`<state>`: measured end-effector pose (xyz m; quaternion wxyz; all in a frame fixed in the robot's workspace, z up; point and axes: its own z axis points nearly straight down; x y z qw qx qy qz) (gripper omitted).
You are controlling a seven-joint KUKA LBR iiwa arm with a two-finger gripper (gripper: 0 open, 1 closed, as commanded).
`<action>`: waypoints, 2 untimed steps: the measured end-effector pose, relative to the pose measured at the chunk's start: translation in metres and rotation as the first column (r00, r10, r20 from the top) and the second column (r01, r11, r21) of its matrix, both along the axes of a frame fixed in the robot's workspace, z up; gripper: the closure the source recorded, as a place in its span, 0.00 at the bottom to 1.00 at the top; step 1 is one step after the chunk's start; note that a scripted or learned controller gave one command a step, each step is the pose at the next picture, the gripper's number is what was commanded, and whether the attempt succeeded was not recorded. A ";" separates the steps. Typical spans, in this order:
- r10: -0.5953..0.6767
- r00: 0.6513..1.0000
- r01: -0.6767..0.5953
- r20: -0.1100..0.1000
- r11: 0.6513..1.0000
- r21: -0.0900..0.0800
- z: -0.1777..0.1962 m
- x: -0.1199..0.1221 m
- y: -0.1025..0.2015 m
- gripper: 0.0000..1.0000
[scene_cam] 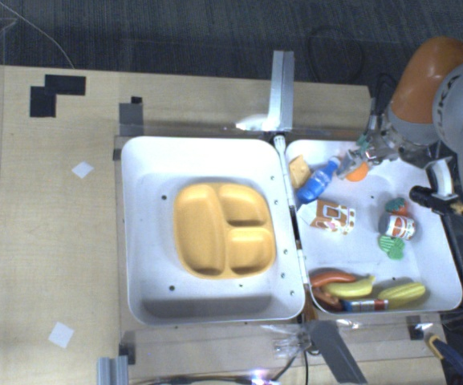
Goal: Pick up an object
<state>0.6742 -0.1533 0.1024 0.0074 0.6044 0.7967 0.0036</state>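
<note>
The arm reached in from the right, its grey body and orange band above the far right corner of the right bin (448, 295). The gripper (365, 152) hung low over that bin's far side, and whether anything sat between its tips could not be told, since they were small and blurred against the clutter there. Just beside the gripper, toward the bin's middle, lay a small orange piece (357, 172), touching or nearly touching the tool; which of the two could not be made out.

Taking the right bin as the mark: a blue bottle (317, 182) lay tilted near its far left corner, with a tan block (298, 169) just beside it against the left wall. A small white and orange box (334, 216) lay near the middle. Toward the right wall stood a little can (397, 225) with a green-and-red item (396, 207) just beyond it and a green scrap (394, 249) just in front. Along the near wall lay a red pepper-like piece (334, 277), a yellow banana (351, 289), a second yellow-green fruit (402, 293) and a thin marker (365, 304), packed close together.

Left of the right bin, sharing a wall with it, sat the left bin (143, 215), bearing a yellow divided plate (223, 229) at its centre
</note>
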 end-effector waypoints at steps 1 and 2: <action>-0.118 0.993 0.118 -0.008 0.993 0.003 0.017 -0.003 -0.010 1.00; -0.586 0.810 0.586 -0.010 0.810 0.010 0.085 -0.030 0.083 1.00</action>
